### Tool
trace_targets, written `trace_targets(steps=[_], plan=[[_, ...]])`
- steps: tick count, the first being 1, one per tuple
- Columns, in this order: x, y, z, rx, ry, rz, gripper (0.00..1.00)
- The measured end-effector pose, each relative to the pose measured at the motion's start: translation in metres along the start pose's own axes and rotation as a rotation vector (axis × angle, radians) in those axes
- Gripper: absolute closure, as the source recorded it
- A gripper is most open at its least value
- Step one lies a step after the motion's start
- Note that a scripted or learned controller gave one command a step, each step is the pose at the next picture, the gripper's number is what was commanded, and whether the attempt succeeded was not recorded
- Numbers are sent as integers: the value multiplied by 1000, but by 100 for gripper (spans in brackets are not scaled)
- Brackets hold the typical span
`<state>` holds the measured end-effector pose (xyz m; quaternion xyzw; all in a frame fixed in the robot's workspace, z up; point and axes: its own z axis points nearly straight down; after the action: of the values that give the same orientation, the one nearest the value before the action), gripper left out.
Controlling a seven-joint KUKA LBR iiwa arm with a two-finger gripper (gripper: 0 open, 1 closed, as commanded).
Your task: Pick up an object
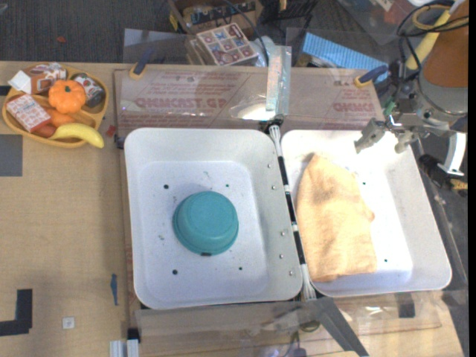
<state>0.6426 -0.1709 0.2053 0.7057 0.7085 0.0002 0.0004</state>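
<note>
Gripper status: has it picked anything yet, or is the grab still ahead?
Nothing looks done: the gripper hangs open over the right bin's far corner, holding nothing. The tan cloth lies flat in that bin; the teal bowl sits in the left bin. Descent, grasp and lift remain.

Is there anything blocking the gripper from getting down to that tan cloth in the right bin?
Nothing visible. The gripper is over the upper right of the right bin, and the tan cloth lies flat below and to its left, with bare bin floor between.
</note>
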Motion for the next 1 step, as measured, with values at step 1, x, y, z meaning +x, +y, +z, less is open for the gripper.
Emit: trace_targets(steps=[1], plan=[[47, 25, 113, -4, -1, -328, 0]])
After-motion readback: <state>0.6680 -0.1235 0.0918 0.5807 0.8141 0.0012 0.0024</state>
